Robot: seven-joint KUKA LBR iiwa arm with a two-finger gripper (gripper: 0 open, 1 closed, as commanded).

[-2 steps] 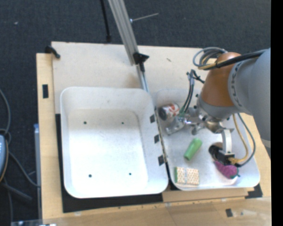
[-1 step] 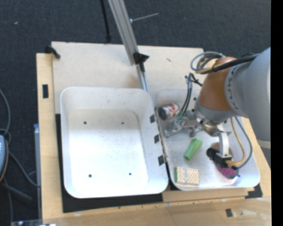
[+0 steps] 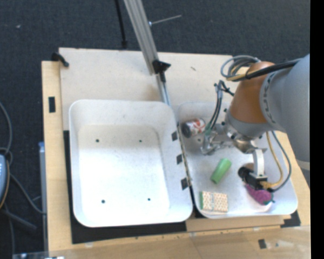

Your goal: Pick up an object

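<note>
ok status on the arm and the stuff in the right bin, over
Gripper low in the right bin, fingers' state unclear. Nothing seen held. Green cylinder, patterned block, magenta item, red-and-white item all loose around it.

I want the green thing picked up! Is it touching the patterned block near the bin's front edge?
Apart. The camera view shows bare white bin floor between the green cylinder and the patterned block.

Bench [image 3: 97, 74]: tan board, fills mid-frame, on dark floor. Two white bins directly on it, side by side, rims touching at center. Left bin [image 3: 124, 109] is bigger, sits on a black mat [image 3: 129, 230]. Right bin [image 3: 281, 206] sits lower right. Black clip [image 3: 59, 59] at bench's upper-left corner.
</note>
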